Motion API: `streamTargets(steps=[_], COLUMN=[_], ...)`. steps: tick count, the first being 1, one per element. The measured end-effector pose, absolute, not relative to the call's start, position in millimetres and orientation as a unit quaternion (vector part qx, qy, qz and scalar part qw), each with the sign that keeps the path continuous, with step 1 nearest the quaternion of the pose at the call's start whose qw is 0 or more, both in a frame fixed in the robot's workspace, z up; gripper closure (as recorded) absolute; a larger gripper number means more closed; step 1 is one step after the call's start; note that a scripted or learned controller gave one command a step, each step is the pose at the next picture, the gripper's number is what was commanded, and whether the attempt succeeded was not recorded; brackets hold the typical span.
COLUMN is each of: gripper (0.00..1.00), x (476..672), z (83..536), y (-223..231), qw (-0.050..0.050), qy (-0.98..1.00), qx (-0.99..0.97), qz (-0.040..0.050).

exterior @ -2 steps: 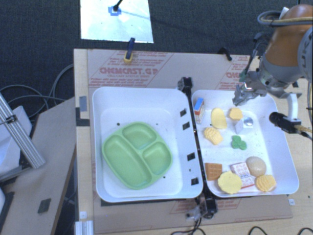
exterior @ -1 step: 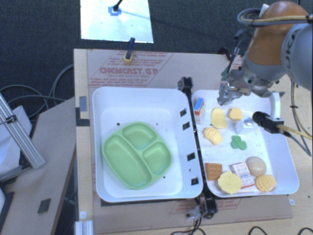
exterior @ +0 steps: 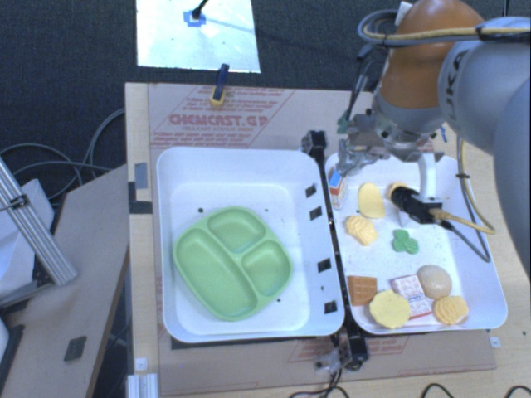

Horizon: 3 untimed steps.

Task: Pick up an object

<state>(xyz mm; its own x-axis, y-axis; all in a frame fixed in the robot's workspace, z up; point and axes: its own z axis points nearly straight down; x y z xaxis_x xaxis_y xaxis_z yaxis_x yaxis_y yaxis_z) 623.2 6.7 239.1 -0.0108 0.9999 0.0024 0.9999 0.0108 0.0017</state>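
Green tray [exterior: 232,262] sits in left bin [exterior: 191,172]. Right bin [exterior: 489,297] holds toy food: yellow pieces, green clover [exterior: 405,241], waffle [exterior: 362,289], beige egg [exterior: 434,281]. Gripper [exterior: 355,157] hangs over right bin's top-left corner, near a small carton [exterior: 336,186]; can't tell its grip state.

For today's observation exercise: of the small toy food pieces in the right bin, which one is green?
The small green clover-shaped piece, lying about mid-bin. The pieces around it are yellow, orange, beige or red and white; it alone is green in the right white bin.
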Motion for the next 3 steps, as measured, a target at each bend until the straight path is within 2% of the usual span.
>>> streamTargets(steps=[1, 2, 3], gripper=[1.00, 1.00, 1.00], x=[610.9, 623.9, 610.1], z=[235.6, 217.9, 233.2], y=[55.1, 93.4, 95.6], qw=[0.000, 0.000, 0.000], qy=[-0.710, -0.710, -0.709], qx=[-0.704, -0.704, -0.705], qz=[-0.0002, -0.0009, -0.0005])
